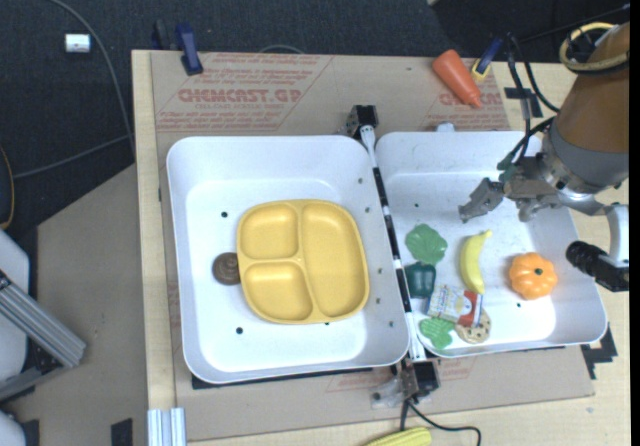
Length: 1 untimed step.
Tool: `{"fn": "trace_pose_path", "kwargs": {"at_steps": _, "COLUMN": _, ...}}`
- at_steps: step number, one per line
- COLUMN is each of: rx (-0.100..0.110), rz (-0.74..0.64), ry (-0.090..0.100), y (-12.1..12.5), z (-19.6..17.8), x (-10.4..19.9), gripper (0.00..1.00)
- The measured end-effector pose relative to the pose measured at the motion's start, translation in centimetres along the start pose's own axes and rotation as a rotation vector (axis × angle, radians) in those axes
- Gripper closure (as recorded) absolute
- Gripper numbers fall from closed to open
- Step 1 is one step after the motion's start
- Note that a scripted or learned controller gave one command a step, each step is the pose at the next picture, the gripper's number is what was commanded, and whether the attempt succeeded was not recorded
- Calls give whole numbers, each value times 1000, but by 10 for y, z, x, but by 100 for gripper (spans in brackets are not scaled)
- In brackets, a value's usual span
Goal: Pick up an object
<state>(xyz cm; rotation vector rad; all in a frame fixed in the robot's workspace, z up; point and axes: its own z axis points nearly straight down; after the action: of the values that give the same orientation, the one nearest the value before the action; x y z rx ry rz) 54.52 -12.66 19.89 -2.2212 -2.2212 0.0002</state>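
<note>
From my seat at the console, nearest the camera, a yellow cable end poked in at the bench's front edge, just below the clamp between the bins. Moving up, the left bin held a yellow divided plate, three compartments, all bare, with a small brown round thing tucked against its left rim.

Right bin was the busy one. Along its front left corner I had a clutter: a green leafy piece, a red-and-white packet beside a round cookie-like piece, a dark green item and above it a lighter green lump. The banana stood nearly upright in the middle, the orange pumpkin just right of it, apart from it.

The gripper hovered above the bin's rear half, over bare white floor, just beyond the banana's top end and clear of it. Its fingers looked splayed apart, nothing between them. The pumpkin lay nearer the camera and a little right of it. The arm, with its orange band, came in from the right.

Farther back, on the cardboard sheet, an orange carrot-like toy lay beyond the right bin, a blue clip at the far left corner.
</note>
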Motion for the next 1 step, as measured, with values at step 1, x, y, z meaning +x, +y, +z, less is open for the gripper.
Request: {"fn": "trace_pose_path", "kwargs": {"at_steps": 1, "rx": 2, "rz": 0, "ry": 1, "y": 6, "z": 94, "x": -17, "gripper": 0}}
